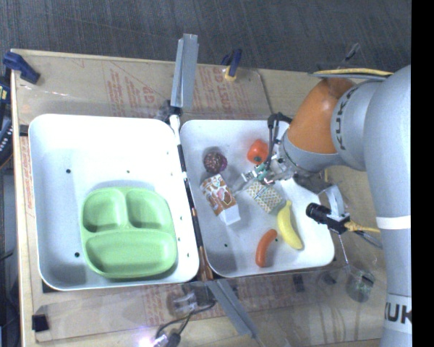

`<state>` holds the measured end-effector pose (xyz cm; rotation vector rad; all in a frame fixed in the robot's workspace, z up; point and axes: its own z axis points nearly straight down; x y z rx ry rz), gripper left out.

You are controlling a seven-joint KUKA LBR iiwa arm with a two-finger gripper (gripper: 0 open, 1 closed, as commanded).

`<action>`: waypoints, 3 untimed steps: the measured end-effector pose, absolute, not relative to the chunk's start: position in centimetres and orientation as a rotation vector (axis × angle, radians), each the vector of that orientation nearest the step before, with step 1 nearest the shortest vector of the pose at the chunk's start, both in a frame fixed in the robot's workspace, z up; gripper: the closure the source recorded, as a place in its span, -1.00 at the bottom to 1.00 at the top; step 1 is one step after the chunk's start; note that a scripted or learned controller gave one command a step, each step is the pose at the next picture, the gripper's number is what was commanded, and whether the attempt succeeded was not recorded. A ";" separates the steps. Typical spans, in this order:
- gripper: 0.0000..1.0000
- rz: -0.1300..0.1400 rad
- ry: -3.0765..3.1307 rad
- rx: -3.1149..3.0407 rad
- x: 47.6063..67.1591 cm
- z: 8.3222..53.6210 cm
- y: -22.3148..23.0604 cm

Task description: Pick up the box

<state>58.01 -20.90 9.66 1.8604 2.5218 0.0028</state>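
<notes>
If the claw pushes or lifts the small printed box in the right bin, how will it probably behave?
The box looks like thin printed carton, so it is probably light and may dent if squeezed hard. It lies flat on the right bin, so a push would likely slide it, not roll it. The round dark fruit close behind may get nudged.

The claw (266, 170) is too small and cluttered to read, and hides part of the patterned packet (266, 196)

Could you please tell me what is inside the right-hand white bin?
The right-hand white bin holds a printed carton box, yellow banana, red sausage, dark round fruit, orange-red fruit and patterned packet. The arm covers its right part.
</notes>
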 end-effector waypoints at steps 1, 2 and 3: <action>-1.00 0.003 2.449 1.958 57.5 9.7 -21.1; 1.00 -0.001 2.453 1.953 57.5 10.7 -21.1; -1.00 -0.002 2.453 1.952 57.5 10.8 -21.1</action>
